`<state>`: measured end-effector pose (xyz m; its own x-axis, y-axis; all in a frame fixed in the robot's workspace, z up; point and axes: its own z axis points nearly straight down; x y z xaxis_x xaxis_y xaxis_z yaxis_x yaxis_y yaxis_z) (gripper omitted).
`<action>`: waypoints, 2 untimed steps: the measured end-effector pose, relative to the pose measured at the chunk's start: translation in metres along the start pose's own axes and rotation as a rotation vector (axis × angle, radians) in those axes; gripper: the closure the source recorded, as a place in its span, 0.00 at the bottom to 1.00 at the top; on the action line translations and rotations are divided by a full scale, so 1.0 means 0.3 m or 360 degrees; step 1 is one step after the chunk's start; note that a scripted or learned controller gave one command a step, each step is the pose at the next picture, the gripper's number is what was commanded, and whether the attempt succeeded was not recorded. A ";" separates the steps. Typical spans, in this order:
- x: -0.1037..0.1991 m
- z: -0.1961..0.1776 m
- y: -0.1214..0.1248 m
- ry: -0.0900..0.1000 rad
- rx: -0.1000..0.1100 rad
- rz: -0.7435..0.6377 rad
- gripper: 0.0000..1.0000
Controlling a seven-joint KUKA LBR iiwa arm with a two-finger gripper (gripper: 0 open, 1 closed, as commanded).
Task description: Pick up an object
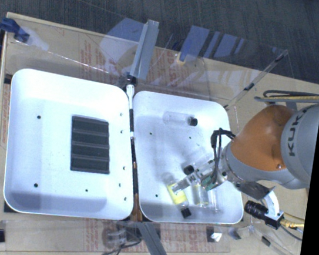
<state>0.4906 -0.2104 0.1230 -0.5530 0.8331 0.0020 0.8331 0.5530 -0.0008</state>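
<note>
The desk (68,60) carries two white bins side by side, and the right bin (150,152) serves as landmark. The left bin (39,100) sits touching its left wall and holds a dark ribbed block (90,145) at its middle, with bare white floor on every side of the block. The grey arm (269,149) with its orange band comes in over the right bin's right rim and covers that edge. The pincer (204,181) hangs low over the right bin's near-right part, among clear and glinting items; whether it is spread or closed, and whether it grips anything, cannot be told. A yellow object (176,193) lies just left of the pincer, near the front rim. A clear tube with a dark cap (179,119) lies near the back rim, well apart. The right bin's left half is open floor.
</note>
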 end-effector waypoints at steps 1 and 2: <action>0.057 0.106 0.023 0.0001 0.0001 -0.0002 0.00; 0.056 0.074 0.026 0.0001 0.0001 -0.0010 1.00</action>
<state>0.4876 -0.1921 0.1010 -0.5581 0.8298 0.0029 0.8298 0.5581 -0.0012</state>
